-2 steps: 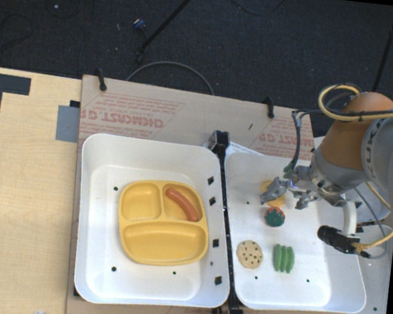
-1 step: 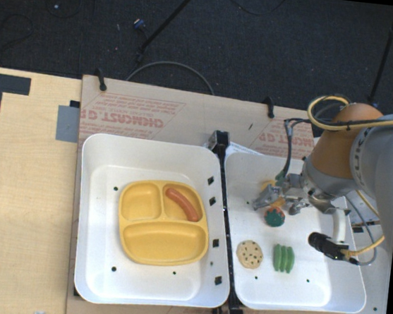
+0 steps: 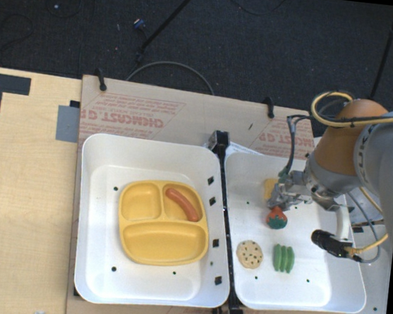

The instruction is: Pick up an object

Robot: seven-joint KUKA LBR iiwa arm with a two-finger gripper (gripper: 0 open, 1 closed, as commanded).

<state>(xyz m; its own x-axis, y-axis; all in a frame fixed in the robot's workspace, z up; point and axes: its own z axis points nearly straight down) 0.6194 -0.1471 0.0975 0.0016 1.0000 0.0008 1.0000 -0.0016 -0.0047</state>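
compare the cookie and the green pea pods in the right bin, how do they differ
The cookie is round, flat, and tan with dark specks; the green pea pods are a bright green bunch of narrow ridged strips, longer than wide. The cookie lies nearer the divider between the bins, the pods farther toward the arm's side. Both are toy foods lying flat, side by side and apart, on the floor of the right bin.

Pale wood worktop [image 3: 15,187], with dark cut-out patches near the left edge. On it, a brown printed cardboard sheet [image 3: 166,117], running under two shallow white bins set side by side and touching along a black seam. Left bin [image 3: 93,247] toward the middle of the worktop, right bin [image 3: 322,289] beside it, reaching close to the right edge.
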